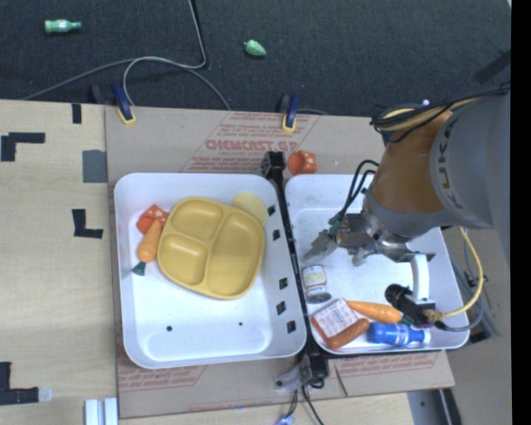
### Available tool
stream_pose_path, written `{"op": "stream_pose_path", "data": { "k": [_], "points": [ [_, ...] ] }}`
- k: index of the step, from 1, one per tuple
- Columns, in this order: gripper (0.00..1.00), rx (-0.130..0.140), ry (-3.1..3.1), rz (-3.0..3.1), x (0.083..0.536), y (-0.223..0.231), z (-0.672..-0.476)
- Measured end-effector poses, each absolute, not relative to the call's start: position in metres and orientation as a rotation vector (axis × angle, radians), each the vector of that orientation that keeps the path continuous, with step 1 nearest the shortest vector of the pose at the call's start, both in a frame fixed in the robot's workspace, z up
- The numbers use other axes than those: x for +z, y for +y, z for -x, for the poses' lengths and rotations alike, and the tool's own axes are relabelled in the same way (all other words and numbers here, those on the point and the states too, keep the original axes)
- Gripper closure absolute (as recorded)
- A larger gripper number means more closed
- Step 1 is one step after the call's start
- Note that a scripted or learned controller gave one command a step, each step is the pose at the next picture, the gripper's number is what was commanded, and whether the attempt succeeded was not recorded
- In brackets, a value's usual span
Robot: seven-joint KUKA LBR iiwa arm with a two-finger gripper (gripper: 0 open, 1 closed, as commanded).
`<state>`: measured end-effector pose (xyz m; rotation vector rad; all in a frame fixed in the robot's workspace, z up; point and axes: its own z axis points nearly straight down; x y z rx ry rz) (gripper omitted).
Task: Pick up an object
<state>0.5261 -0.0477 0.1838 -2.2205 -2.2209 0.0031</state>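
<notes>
While the gripper (338, 246) hangs with fingers spread over the right bin (452, 274), a small can (314, 281) stands just near of it.

A dark, speckled floor (348, 58) runs across the top of the view, looking like carpet, though the texture is too coarse to be sure. A thin pale cable (158, 62) loops over it, and two small green objects lie on it, one near the far left corner (62, 26) and one further right (255, 48). Below, the light wooden surface (50, 274) carries black tape marks (85, 224) in angled shapes. A sheet of brown cardboard (241, 141) with red printed lettering covers its middle, held at the far edge by two clamps with yellow tips (124, 108) (289, 114). The light is even and soft, casting only faint shadows.
</notes>
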Motion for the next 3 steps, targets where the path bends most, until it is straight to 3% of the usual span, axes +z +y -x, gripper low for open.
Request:
{"op": "stream_pose_path", "data": {
  "k": [1,2,3],
  "points": [
    [0.0,0.002,-2.222,2.219,0.184,-0.059,-0.568],
    [0.0,0.002,-2.222,2.218,0.184,-0.002,-0.519],
    [0.0,0.003,-2.222,2.22,0.184,-0.023,-0.55]
  ]
}}
